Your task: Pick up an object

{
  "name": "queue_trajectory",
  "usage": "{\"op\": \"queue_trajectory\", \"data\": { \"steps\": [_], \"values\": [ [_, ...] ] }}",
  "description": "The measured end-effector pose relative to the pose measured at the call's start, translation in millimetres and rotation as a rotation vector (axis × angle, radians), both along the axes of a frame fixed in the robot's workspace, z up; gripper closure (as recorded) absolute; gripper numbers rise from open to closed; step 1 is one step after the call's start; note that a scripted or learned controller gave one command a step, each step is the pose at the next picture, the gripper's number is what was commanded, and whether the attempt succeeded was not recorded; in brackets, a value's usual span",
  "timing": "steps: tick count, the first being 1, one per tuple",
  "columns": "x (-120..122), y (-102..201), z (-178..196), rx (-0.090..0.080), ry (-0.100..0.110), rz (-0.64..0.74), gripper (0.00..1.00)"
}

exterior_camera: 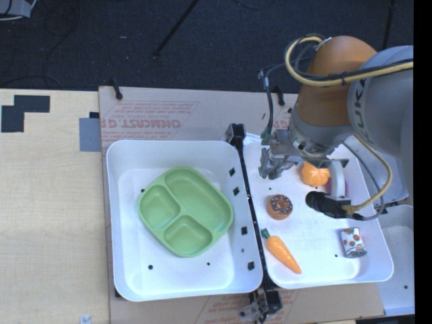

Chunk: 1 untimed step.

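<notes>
My gripper [268,169] hangs over the back left part of the right bin [378,265], close to the divider between the bins. A brown frosted donut [279,206] lies just in front of it and slightly right. An orange fruit [314,175] sits to the gripper's right, partly under the wrist. An orange carrot [283,253] with a green tip lies slantwise near the bin's front. A small printed can [352,241] stands at the front right. A white and red object [337,181] rests beside the orange fruit.
The left bin [128,262] holds a green divided plate [185,210] in its middle. A black clip rail [246,201] runs between the two bins. The arm's grey and orange body covers the right bin's back right corner.
</notes>
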<state>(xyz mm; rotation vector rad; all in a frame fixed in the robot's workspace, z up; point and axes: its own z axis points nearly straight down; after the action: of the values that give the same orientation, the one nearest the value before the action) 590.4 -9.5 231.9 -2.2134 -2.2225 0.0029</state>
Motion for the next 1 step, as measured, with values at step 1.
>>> {"op": "queue_trajectory", "data": {
  "steps": [1],
  "values": [
    [-1.2,59.1,1.7,-0.001,-0.002,0.0,1.0]
  ]
}}
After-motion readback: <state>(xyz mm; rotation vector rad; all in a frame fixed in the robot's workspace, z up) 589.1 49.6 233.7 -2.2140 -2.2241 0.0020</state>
